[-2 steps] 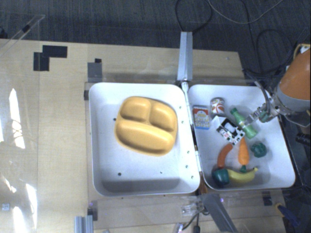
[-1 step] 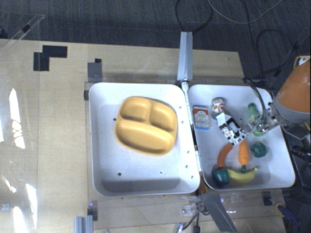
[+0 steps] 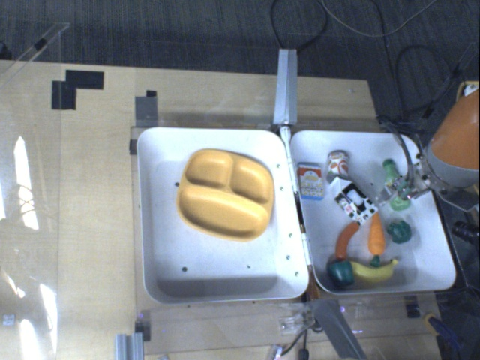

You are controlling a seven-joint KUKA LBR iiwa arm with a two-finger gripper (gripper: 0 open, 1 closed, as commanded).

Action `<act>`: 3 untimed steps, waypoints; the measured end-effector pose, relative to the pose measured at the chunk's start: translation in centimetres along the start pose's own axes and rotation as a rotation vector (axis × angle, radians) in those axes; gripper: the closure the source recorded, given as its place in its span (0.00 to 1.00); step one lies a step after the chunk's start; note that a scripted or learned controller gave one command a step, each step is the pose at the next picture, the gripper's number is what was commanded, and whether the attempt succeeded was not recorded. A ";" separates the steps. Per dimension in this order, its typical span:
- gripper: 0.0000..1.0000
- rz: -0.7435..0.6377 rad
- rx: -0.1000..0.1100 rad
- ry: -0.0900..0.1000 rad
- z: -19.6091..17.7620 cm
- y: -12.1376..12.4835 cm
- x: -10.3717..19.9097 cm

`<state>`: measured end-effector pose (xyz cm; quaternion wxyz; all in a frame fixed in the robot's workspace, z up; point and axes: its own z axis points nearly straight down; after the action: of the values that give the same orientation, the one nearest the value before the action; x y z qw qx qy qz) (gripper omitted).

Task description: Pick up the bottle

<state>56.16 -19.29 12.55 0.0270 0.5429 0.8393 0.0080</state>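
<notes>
Pale worktop (image 3: 90, 201); gripper (image 3: 401, 193) is hovering over right bin (image 3: 442, 276) beside green bottle (image 3: 391, 172); finger state: cannot tell.

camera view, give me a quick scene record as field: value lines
left bin: holds a yellow divided tray
right bin: holds a banana, carrot, small carton and other small items
bottle: green, near the right bin's far right side
end effector: low over the right bin, beside the bottle
arm: enters from the right edge

Grey arm (image 3: 450, 172) with a broad orange band (image 3: 459, 130).
</notes>
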 end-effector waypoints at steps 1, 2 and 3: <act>1.00 0.085 0.039 0.032 -13.3 8.2 9.3; 1.00 0.135 0.041 0.030 -16.6 4.1 0.0; 0.00 0.134 0.041 0.030 -16.6 4.1 0.0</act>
<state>59.02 -17.32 29.27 0.0028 0.5981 0.8015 0.0005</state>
